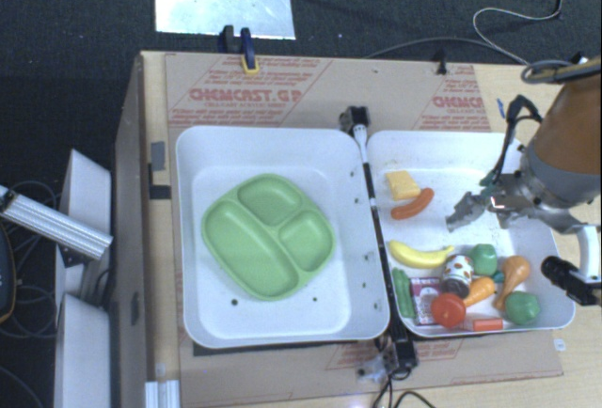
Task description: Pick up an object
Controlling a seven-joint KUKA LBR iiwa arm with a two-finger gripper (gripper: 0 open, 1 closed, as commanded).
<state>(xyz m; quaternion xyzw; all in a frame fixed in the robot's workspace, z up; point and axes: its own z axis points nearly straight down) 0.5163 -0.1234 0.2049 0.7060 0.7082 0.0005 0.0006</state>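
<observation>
My gripper (480, 213) hangs over the middle of the right bin (442, 150), fingers spread and open, with nothing between them. Just below it lie a green pepper (483, 258), a small can (457, 271) and a banana (419, 254). Left of it sit a yellow cheese block (403, 183) and a red sausage (412, 203). Along the bin's front edge are a carrot (478, 290), a red tomato (448, 309), an orange drumstick (514, 274) and a green lime (523, 306). The arm hides the bin's right side.
The left bin (216, 152) holds a green divided plate (268, 235). A green cucumber (403, 289) lies along the right bin's left wall. A clamp (356, 120) sits where the two bins meet at the back. Cables run behind the bench.
</observation>
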